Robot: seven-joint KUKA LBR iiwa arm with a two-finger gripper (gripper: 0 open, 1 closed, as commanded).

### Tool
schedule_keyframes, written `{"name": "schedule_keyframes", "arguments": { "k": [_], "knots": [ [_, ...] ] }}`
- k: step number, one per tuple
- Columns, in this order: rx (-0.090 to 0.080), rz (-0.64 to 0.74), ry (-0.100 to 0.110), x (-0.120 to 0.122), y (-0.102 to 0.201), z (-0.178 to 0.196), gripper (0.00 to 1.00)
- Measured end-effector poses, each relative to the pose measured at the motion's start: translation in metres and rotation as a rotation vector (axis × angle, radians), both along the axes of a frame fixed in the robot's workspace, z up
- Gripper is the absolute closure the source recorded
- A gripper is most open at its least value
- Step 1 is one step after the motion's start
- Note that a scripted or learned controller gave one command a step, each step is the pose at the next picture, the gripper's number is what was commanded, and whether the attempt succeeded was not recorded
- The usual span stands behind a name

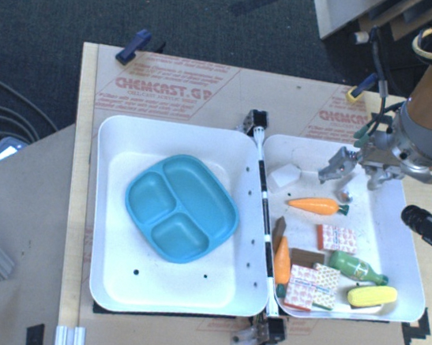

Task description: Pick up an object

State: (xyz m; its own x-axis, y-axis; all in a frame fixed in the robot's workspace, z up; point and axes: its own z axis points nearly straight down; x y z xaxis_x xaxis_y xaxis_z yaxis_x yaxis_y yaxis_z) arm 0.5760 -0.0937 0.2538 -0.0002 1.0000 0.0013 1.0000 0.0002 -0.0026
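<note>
Two carrots among the loose items in the right bin [413, 263]; nearest of them, an orange carrot [313, 206], lying flat just under the gripper [357, 173] and a little toward the view's left of it, green end pointing toward the view's right; apart from the fingers [334, 170], not touched; gripper hovering over the far part of that bin, fingers spread wide with nothing between them.

Close by the gripper on the view's left, a white scrap [283, 175] against the bin floor, near the carrot but clear of it; further toward the near edge from the gripper, a red-and-white packet [339, 238], then a green bottle [356, 268] on its side, then a yellow corn cob [372, 296] just beside the bottle, close to the near rim; toward the view's left of those, a brown block [305, 257] partly covered by checked packets [313, 287]; second carrot [281, 262] lying lengthwise along the wall shared by the bins, touching the packets' edge.

Nothing standing between the gripper and the orange carrot; near-corner items crowded, several overlapping.

Well to the gripper's view-left, past the shared wall, the left bin [108, 260] with a blue divided plate [182, 208] lying flat in its middle; black clip [257, 121] at the far end of the shared wall; both bins on a printed board [172, 86].
</note>
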Motion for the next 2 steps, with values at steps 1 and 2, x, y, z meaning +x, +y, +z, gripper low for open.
{"name": "schedule_keyframes", "arguments": {
  "k": [1,2],
  "knots": [
    [-0.001,-0.001,0.000,-0.019,-0.035,-0.115,0.00],
    [-0.004,0.000,-0.012,-0.035,-0.034,-0.165,0.00]
  ]
}}
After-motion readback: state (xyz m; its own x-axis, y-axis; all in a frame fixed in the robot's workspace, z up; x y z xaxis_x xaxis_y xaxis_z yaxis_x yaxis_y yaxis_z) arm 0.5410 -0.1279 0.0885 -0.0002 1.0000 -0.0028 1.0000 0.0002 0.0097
